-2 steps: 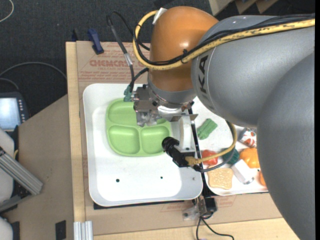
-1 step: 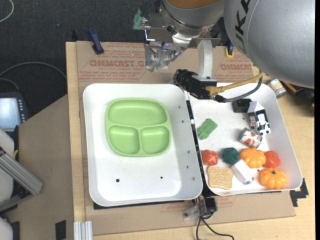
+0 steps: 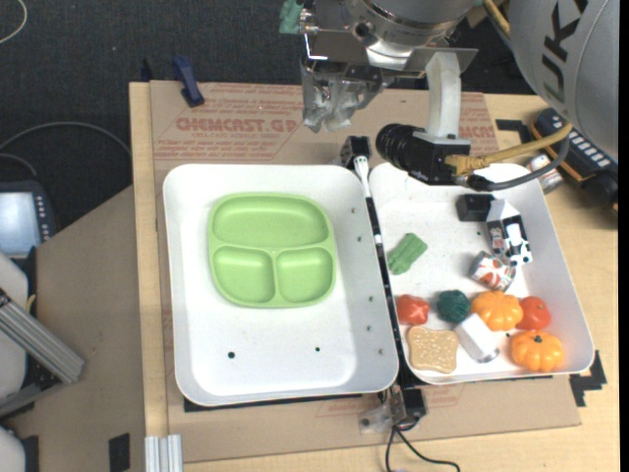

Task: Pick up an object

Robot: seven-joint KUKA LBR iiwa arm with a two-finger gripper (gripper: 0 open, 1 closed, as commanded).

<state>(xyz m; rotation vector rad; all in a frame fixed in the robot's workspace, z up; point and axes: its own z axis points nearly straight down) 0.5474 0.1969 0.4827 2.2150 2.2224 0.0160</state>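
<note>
Now the bench carries two white bins side by side. The left bin (image 3: 187, 293) holds a green divided plate (image 3: 271, 251) with three compartments, lying flat toward the bin's far half; the white floor in front of it is bare apart from two small dark dots. The right bin (image 3: 562, 293) holds the loose things, mostly gathered along its near edge: a green oblong piece (image 3: 406, 252) lies alone near the dividing rim, then a red piece (image 3: 413, 310), a dark green lump (image 3: 453, 306), a slice of toast (image 3: 433, 348), a white block (image 3: 478, 340), an orange pumpkin (image 3: 496, 310), a red tomato (image 3: 536, 312) and a second orange pumpkin (image 3: 537, 350) at the near right corner. A small black-and-white item (image 3: 512, 238) and a striped red-and-white one (image 3: 491, 270) sit further back, with a black block (image 3: 475, 206) beside them.

Open floor lies in the middle of the right bin, between the green oblong piece and the striped item. The near cluster is packed tight, pieces touching one another and close to the rim.

The arm enters from the upper right, and its gripper (image 3: 332, 106) hangs past the far edge of the bins, over the brown board (image 3: 236, 124). Whether the claw is apart or together I cannot tell; nothing is seen held in it.
</note>
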